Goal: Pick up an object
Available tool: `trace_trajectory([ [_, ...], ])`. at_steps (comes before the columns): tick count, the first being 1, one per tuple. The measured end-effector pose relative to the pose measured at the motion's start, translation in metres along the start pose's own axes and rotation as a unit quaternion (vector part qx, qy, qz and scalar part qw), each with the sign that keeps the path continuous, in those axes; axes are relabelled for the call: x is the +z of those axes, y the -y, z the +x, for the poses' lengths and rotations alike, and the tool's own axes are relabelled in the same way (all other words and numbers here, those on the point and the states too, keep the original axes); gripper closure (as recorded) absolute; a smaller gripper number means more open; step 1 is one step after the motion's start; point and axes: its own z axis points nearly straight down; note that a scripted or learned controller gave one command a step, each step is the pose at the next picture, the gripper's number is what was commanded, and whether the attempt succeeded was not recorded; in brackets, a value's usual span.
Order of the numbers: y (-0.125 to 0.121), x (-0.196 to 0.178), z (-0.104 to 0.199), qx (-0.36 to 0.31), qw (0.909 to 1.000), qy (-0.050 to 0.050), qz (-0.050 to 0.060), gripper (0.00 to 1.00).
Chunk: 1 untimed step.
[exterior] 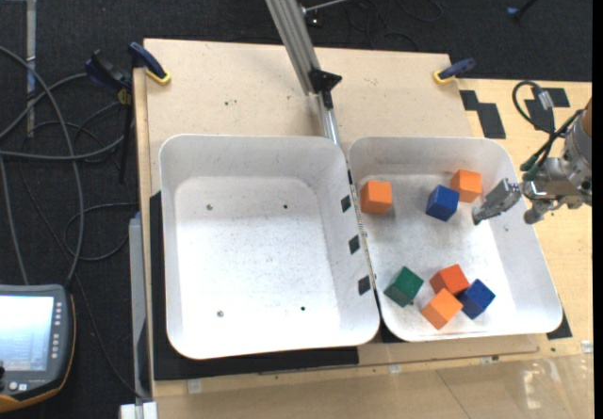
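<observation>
Bench (pixel 245 88): pale board, clamped at both far corners, dark floor and cables around it.

Left bin (pixel 254 238): white, shallow, only specks on its floor; wide open room inside.

Right bin (pixel 415 163): white, touching the left bin along a shared wall with black marks; seven cubes inside. Far half: orange cube (pixel 377 196) near the shared wall, blue cube (pixel 442 203) mid-bin, second orange cube (pixel 466 184) just beside it toward the far right. Near half: green cube (pixel 405 286), then a tight cluster touching one another – red-orange cube (pixel 451 278), orange cube at front (pixel 441 309), blue cube at right (pixel 479 298). All cubes near-equal sided, so no long axis; most sit turned at a slant to the bin walls.

Arm (pixel 575 158): enters at the right edge, mostly cut off by the frame.

Gripper (pixel 513 203): over the right bin's right wall, fingers (pixel 494 202) spread, nothing between them, pointing toward the blue cube mid-bin, apart from it. Bare floor between gripper and cluster
</observation>
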Motion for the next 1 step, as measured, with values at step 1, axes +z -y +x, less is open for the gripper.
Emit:
trace_trajectory([
  [1, -0.0007, -0.0021, 0.0001, 0.0, 1.0, 0.001, -0.002, 0.0],
])
